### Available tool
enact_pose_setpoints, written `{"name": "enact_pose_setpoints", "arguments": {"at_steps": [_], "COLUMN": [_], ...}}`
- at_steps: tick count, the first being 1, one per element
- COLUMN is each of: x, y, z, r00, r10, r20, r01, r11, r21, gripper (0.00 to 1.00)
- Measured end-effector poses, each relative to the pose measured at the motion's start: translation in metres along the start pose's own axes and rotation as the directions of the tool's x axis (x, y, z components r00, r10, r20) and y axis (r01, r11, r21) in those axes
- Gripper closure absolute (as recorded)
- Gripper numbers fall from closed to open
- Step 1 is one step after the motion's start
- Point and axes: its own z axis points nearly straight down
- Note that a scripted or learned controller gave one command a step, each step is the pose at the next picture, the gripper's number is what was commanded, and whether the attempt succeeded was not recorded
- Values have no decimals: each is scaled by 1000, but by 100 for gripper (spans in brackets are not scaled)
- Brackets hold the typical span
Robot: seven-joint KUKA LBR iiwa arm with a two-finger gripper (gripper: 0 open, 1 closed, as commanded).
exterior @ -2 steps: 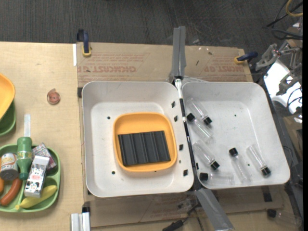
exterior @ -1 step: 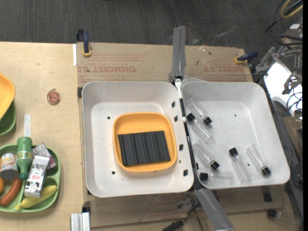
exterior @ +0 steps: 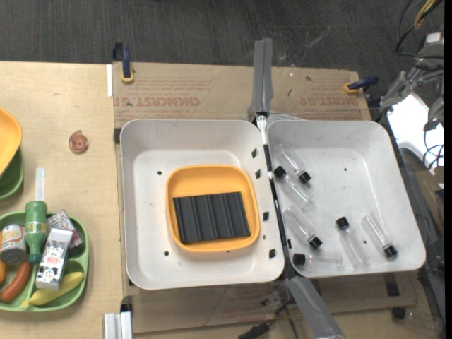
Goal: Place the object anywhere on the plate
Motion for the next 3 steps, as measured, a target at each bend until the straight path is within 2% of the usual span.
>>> {"name": "enact_pose_setpoints", "arguments": {"at_steps": [1,2,3], "x": [2,2,-11], "y": [-1,-1,7], "z": [7,21,40], "r00": [955,793,548], "r10": [-295,-609,-837], "r20": [1,3,5], "r01": [295,609,837], "r11": [955,793,548], "r21": [-3,-4,-3], "gripper": [0,0,0]}}
